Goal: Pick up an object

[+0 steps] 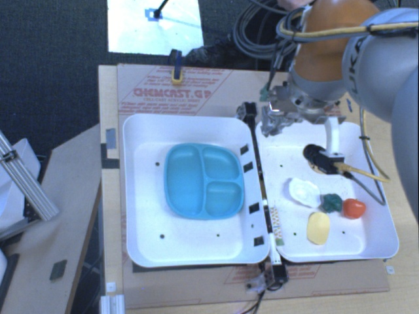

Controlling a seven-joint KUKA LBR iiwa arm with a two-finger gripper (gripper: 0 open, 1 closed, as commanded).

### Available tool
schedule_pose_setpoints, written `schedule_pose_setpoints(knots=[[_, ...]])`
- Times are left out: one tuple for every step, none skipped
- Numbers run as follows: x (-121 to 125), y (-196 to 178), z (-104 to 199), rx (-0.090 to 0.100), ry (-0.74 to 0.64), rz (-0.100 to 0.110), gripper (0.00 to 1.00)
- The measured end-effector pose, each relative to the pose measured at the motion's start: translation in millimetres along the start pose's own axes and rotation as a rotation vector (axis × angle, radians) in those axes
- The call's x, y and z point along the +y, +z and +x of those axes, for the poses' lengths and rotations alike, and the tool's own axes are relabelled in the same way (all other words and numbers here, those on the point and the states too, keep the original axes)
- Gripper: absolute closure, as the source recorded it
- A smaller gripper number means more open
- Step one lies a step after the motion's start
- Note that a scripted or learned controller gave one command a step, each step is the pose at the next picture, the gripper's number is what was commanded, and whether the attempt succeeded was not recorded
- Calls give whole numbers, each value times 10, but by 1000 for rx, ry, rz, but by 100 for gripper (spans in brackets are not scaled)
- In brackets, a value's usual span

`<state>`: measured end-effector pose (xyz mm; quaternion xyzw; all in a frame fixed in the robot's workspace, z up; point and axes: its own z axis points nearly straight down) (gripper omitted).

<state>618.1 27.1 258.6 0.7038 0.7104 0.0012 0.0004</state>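
Pincer (277,120) hangs over the far left corner of the right bin (373,241), close to the wall between the two bins. It is too hard to see if it is open or closed, so I cannot tell, and I see nothing held in it. The things to pick up sit well apart from it, on the near side of the same bin. A white lump (303,191) is the closest one. Just to its right are a green thing (331,202) and a red thing (354,208), side by side. A yellow thing (319,227) lies nearest to us. In the left bin (144,195) rests a blue plate (203,180) with three parts. If the pincer goes down where it is now, it may close on bare floor or bump the wall. The small things sit so close together that it may push one away while it grabs another
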Motion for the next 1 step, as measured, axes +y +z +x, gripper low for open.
schedule_pose_setpoints(knots=[[62, 181, 603, 1, -1, 0, 100]])
